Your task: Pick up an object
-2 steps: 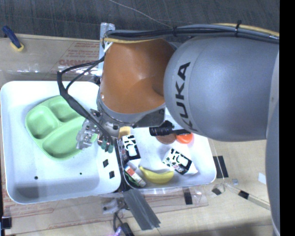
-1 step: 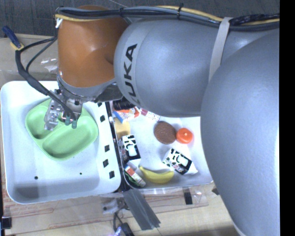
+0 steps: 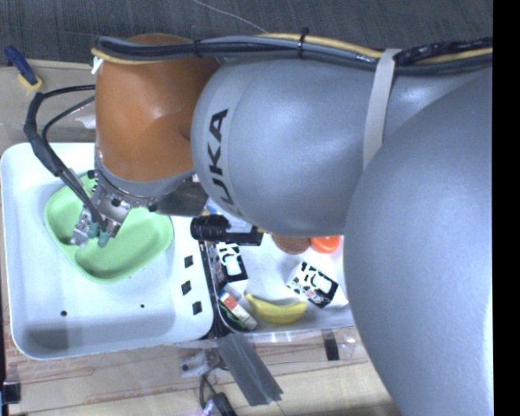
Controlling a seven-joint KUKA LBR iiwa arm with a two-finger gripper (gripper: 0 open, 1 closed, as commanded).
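Tool (image 3: pixel 94 232) hangs low inside the left bin (image 3: pixel 22 258), right over the pale green bowl (image 3: pixel 126 245) lying there, its tips at the bowl's 9 o'clock side; whether it is open or closed cannot be told. At 3 o'clock from the bowl, in the right bin (image 3: pixel 269 276), lie a yellow banana (image 3: pixel 277 308), a black-and-white patterned card (image 3: pixel 314 286) and an orange piece (image 3: pixel 326 243) under the grey arm (image 3: pixel 347 146)

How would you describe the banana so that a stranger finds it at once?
Look at the right bin, partly hidden under the grey arm. Near its front edge lies the banana, the only long, curved yellow thing there, beside a black-and-white box.
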